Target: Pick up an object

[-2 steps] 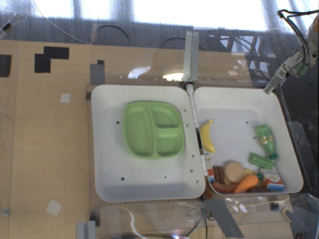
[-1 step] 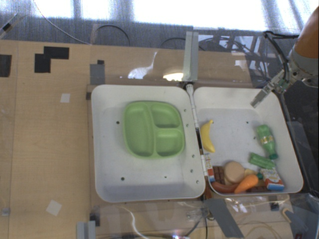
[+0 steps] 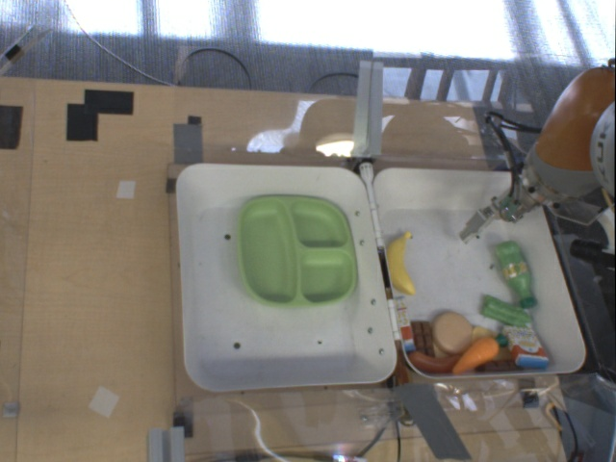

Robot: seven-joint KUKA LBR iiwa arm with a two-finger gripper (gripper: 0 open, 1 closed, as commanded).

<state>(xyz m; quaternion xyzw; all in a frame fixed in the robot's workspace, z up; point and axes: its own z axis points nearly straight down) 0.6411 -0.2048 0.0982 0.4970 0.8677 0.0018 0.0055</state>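
The camera view looks down on my bench at a slant. Nearest its lower edge, in the front corner of the right bin (image 3: 563, 287), things lie heaped together: an orange carrot (image 3: 474, 356), a round tan bun (image 3: 451, 332), a brown sausage (image 3: 433, 363) along the front wall, a dark chocolate-like piece (image 3: 422, 335) beside the bun, and a small white carton (image 3: 528, 355) with red on it. Just behind the carton lies a small flat green piece (image 3: 505, 310), and behind that a green bottle (image 3: 515, 273) lies on its side. A yellow banana (image 3: 400, 264) rests alone close to the divider between the bins.

In the left bin (image 3: 202, 258) a green divided tray (image 3: 296, 249) sits flat near the middle, with three compartments.

Farther back, my gripper (image 3: 476, 225) hangs over the rear part of the right bin, well apart from the bottle and the banana. Nothing sits between my fingers; whether they are spread or closed I cannot tell at this size. My arm (image 3: 576, 138), with its orange band, comes in from the right edge.
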